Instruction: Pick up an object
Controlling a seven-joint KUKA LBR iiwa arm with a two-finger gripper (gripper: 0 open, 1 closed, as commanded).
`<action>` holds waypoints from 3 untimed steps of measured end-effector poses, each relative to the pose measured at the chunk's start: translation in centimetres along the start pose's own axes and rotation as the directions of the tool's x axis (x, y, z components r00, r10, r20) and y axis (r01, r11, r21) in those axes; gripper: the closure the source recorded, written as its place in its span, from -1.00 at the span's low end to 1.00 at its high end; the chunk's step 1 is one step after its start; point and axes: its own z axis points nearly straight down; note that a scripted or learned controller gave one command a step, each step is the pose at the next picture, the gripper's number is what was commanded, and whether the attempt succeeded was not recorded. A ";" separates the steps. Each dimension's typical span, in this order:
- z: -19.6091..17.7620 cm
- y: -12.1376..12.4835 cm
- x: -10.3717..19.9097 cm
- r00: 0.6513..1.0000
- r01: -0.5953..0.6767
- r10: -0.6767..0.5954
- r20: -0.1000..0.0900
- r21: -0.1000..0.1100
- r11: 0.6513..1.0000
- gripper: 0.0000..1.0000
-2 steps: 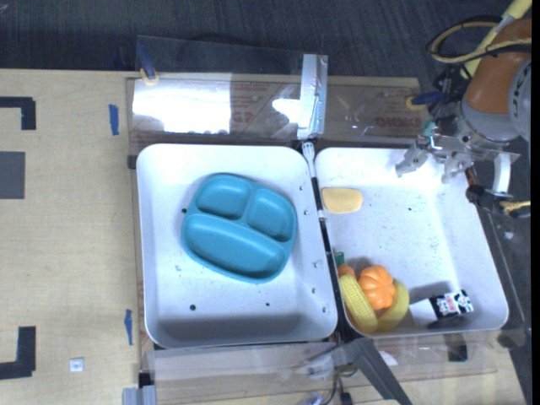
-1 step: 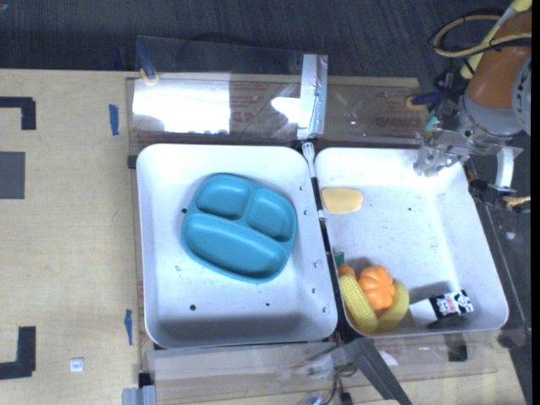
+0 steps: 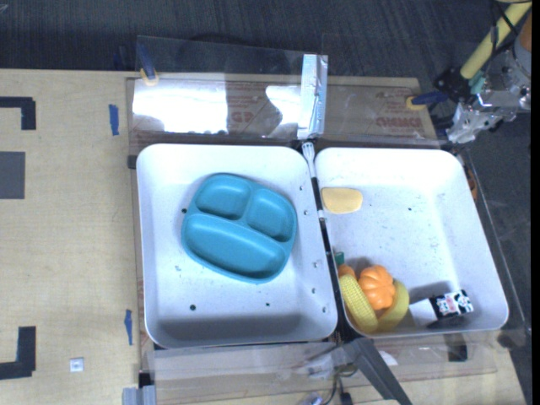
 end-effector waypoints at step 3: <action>-2.6 -1.5 10.3 0.892 0.452 -0.452 -0.008 0.005 0.892 1.00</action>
